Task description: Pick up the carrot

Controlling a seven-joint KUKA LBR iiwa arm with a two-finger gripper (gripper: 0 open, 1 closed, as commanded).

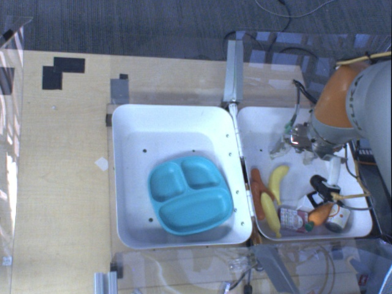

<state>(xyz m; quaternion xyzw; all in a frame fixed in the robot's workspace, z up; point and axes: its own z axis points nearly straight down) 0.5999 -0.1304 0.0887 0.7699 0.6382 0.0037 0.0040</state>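
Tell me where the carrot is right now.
The carrot lies in the right bin, near its front right corner, beside a small packet and right of the two bananas.

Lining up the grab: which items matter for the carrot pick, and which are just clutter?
Job: carrot, claw, right bin.
Clutter: upper banana, lower banana, blue plate, packet.
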